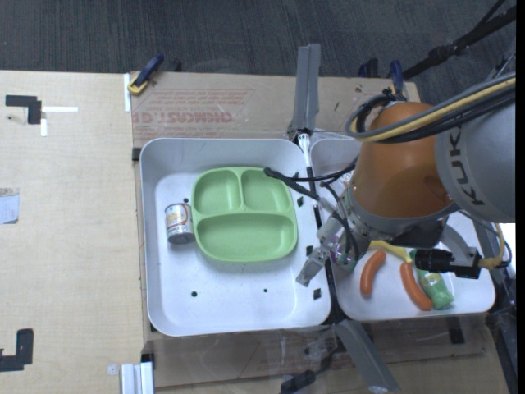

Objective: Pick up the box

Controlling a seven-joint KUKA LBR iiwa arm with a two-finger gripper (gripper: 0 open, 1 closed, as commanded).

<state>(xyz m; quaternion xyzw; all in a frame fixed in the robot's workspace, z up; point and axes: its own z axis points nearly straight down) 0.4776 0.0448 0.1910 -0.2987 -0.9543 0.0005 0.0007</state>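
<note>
My gripper hangs low over the wall between the two bins, at the right edge of the left bin. The orange wrist band and grey arm cover most of the right bin, hiding what lies under them. Nothing shows clearly at the gripper's tip.
In the left bin lie a green divided plate and a small can on its side to the plate's left. The right bin's front holds two orange sausage-like pieces, a yellow piece and a green item. Cables run off the arm at the upper right.
</note>
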